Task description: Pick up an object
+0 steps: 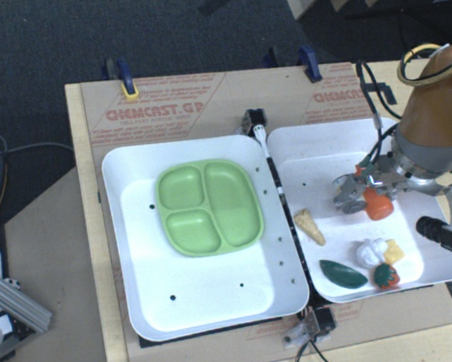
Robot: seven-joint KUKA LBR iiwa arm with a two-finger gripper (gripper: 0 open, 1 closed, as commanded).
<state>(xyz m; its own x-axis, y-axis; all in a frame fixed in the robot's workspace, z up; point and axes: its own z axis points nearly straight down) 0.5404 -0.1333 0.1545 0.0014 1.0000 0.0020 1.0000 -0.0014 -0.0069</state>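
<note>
The gripper (354, 192) is low in the right bin (319, 146), right beside an orange-red toy tomato (379, 206); whether its fingers grip anything I cannot tell, so no pickup is confirmed yet

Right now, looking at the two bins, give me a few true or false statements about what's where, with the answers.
1. The green plate lies in the left bin. True.
2. The plate has three compartments. True.
3. The orange ball sits on the plate. False: it lies in the right bin, beside the tool.
4. The dark green piece lies near the right bin's front edge. True.
5. The tan wedge is in the left bin. False: it lies in the right bin, near the divider between the bins.
6. The arm reaches into the left bin. False: it is over the right bin.
</note>
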